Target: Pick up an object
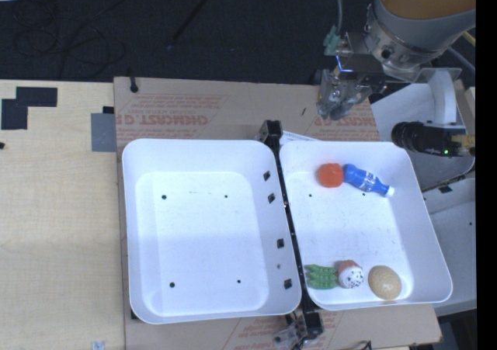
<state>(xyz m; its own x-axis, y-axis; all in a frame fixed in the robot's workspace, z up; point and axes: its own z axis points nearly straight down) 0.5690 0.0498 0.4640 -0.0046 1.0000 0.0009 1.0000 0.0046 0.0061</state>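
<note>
My pincer (336, 105) hangs past the right bin's (423, 209) far rim, grip state unreadable — nearest target, the orange ball (330, 175), lies at six o'clock, beside the blue bottle (366, 180).

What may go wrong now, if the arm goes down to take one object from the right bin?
The orange ball touches the blue bottle, so the gripper may push both away. The green toy, the spotted ball and the tan egg lie close together by the right bin's near wall, so a grasp there may hit the wall.
</note>
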